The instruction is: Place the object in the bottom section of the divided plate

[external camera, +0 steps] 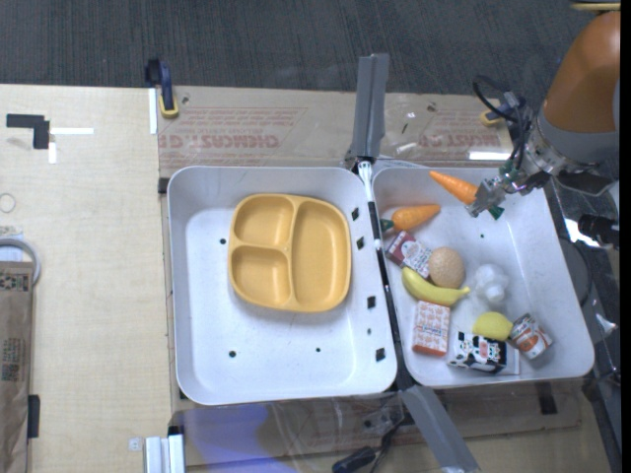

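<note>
We are looking down on the bench (89,264), where the tool (490,200) is hovering at the far edge of the right bin (577,353), pinching one end of a carrot (454,185) between its fingers. A second carrot (414,216) is lying just below it, near the bin's left wall. Closer to us, a banana (432,289), a lemon (492,325) and a small can (530,336) are resting. The yellow divided plate (291,252) is sitting in the left bin (197,353), toward its far side.
</note>
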Robot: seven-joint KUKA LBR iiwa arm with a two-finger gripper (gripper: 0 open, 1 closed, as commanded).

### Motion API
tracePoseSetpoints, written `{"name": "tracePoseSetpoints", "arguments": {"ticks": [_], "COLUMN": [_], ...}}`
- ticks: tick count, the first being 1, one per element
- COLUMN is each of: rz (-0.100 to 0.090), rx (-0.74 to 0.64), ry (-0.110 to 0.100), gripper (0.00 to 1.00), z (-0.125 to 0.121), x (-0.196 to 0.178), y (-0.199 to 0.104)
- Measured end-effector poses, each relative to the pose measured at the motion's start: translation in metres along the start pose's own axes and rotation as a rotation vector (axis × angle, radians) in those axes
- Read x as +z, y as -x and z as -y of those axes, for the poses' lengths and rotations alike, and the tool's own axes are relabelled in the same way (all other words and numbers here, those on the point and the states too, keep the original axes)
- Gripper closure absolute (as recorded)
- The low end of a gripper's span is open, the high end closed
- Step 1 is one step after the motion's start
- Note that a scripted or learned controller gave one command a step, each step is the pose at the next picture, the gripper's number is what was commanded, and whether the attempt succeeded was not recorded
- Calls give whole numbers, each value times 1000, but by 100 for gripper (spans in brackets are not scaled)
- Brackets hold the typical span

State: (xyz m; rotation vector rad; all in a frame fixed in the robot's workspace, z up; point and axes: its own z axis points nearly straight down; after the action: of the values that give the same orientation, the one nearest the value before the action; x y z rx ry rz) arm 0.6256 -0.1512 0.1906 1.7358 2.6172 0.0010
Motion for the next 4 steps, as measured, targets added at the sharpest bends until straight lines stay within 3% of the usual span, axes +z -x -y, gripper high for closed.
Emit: {"name": "tracePoseSetpoints", "arguments": {"ticks": [1,2,3,4], "rz": [1,-1,-1,-1], "rx": [181,101,181,219], "ry": [-2,-4,-5,-5], "gripper": [100,100,100,100], "z": [11,-31,-36,-23], "x": [-63,0,0,-12], "y": [-27,-106,-180,-213]}}
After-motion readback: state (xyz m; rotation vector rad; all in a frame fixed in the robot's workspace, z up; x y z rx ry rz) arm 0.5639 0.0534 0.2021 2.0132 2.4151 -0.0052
